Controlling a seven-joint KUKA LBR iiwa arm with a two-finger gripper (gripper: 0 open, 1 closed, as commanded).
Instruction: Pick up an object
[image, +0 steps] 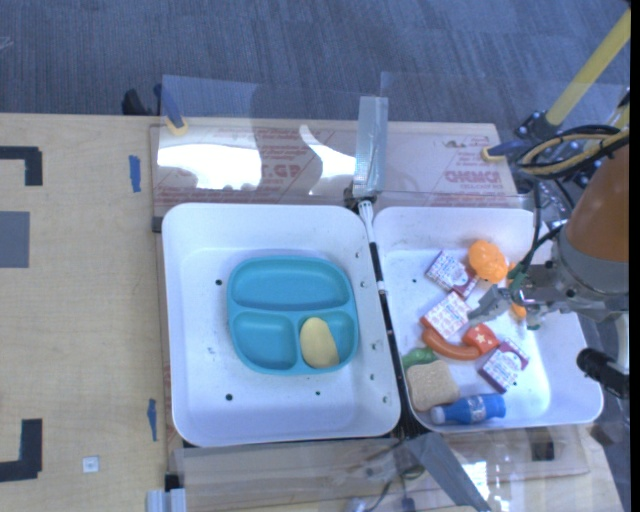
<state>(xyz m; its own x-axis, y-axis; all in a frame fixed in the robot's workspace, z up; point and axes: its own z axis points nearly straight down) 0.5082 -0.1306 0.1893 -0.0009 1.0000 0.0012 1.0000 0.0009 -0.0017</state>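
Pincer (503, 300) low over the right-hand white bin (575, 405), reaching in from the right on the grey arm with its orange band (606, 222). Its dark tips sit in the middle of the clutter, and whether they stand apart or together I cannot tell; nothing is visibly caught between them.

Closest thing to the tips is the small red-orange plastic piece (482, 337), just below and slightly left of them, touching or nearly touching the long orange-red toy chilli (452, 348), whose long axis runs left to right with a slight downward slant. Just above the tips sits the round orange ball (488, 259), near enough to be the other candidate. My read is that the coming move turns on a short drop onto whichever lies straight beneath, most likely the red-orange piece.

Further out, red-and-white printed sachets (447, 270) lie left of the pincer, another (503, 367) below it. A tan sponge-like block (432, 385) and a blue-and-white bottle (471, 408) lie near the front wall.

Across the divider, the left white bin (190, 400) carries a teal divided plate (290, 285) with a yellow lemon-shaped toy (319, 342) in its lower right compartment, well apart from the action.
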